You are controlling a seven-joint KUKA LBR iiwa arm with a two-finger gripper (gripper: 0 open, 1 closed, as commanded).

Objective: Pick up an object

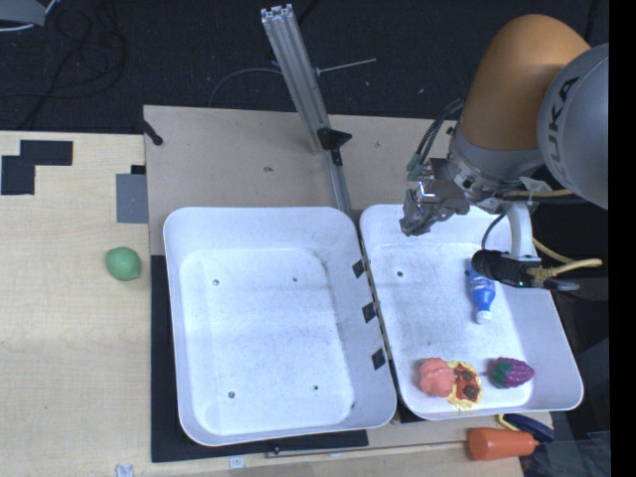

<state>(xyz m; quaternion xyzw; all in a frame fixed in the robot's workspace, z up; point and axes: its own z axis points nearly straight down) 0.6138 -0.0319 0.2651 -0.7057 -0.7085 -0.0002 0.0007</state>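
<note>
Near edge, outside the bins: orange carrot-shaped plastic toy (pixel 500 443) lying on the counter (pixel 60 366), just beside the near rim of the right white plastic bin (pixel 422 311).
Near end of right bin: pink-orange lumpy toy (pixel 433 376) touching a yellow-and-red flat toy (pixel 464 385); purple grape-cluster toy (pixel 510 372) just beside them, toward the right wall.
Middle of right bin: small blue-and-white bottle (pixel 481 295), lying flat, well apart from the three toys.
Bottle's long axis: roughly far-to-near along the bin, white end pointing toward the near edge.
Pincer (pixel 411 224): poised over the far left corner of the right bin; nothing seen in its grasp; open or closed impossible to tell from this angle.
Bearing from pincer to bottle: toward the bin's right wall and somewhat nearer the camera; closest thing to the pincer by a clear margin.
Left white plastic bin (pixel 258 316): beside the right one, not under the arm.
Far left of counter: green ball (pixel 123 263), well apart from both bins.
Likely target: the bottle, judged by nearness.
Next move calls for: a shift rightward and nearward, a grasp set across the bottle's long axis, then a descent.
</note>
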